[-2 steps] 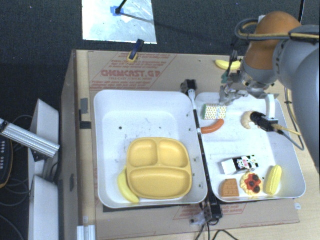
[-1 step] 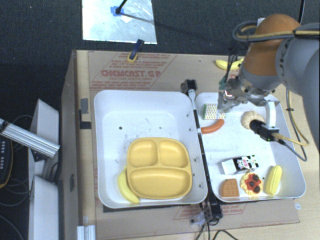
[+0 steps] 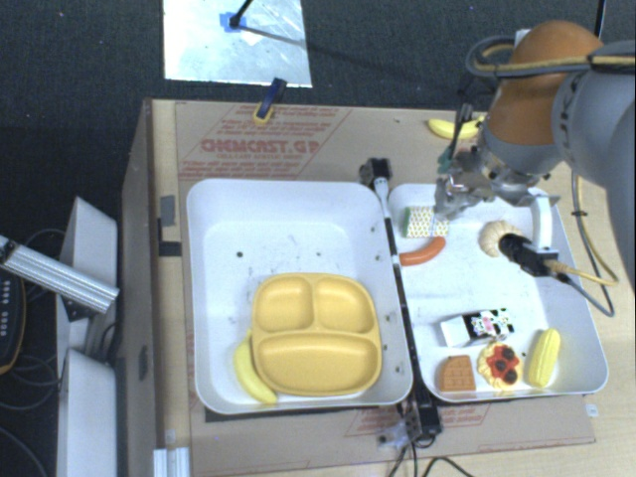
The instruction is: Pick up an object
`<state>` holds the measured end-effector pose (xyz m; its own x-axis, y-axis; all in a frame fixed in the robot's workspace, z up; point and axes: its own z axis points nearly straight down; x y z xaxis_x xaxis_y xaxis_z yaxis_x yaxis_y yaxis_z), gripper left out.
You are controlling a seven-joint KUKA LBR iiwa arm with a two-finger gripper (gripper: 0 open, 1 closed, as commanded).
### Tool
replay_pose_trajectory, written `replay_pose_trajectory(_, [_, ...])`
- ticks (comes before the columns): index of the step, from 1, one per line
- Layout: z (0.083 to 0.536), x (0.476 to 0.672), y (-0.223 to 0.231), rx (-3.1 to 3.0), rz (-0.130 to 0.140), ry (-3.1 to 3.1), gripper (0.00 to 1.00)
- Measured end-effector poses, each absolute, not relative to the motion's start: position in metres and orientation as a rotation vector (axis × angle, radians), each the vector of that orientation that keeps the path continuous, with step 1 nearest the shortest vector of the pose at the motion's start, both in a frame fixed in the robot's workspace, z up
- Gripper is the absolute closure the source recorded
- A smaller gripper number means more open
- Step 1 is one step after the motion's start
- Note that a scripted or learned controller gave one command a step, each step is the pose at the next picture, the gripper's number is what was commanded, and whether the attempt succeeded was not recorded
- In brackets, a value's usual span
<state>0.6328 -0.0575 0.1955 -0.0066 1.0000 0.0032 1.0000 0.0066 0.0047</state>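
Observation:
My gripper [image 3: 452, 204] hangs low over the back left part of the right bin [image 3: 576, 296], just above and right of a green-and-white checked block [image 3: 421, 223]. An orange sausage [image 3: 421, 252] lies just in front of that block. A round cream ball [image 3: 494, 237] rests to the right of the gripper. Near the front of this bin lie a black-and-white carton [image 3: 478, 326], a brown cracker [image 3: 457, 374], a small pizza [image 3: 499, 364] and a corn cob [image 3: 543, 357]. The arm's wrist hides the fingers.
The left bin [image 3: 288, 212] holds a yellow divided plate [image 3: 316, 332] with a banana [image 3: 251, 374] at its front left corner. Another banana [image 3: 453, 127] lies on the bench behind the right bin. A cable and a black tool [image 3: 532, 256] hang beside the arm.

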Motion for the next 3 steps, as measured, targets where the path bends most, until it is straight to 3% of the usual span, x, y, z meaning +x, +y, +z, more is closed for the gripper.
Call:
replay_pose_trajectory(1, [0.18, 0.615, -0.084, 2.219, 0.0, 2.221, 1.0])
replay_pose_trajectory(2, [0.185, 0.628, -0.035, 2.215, 0.004, 2.226, 1.0])
replay_pose_trajectory(3, [0.196, 0.629, -0.035, 2.213, 0.006, 2.226, 1.0])
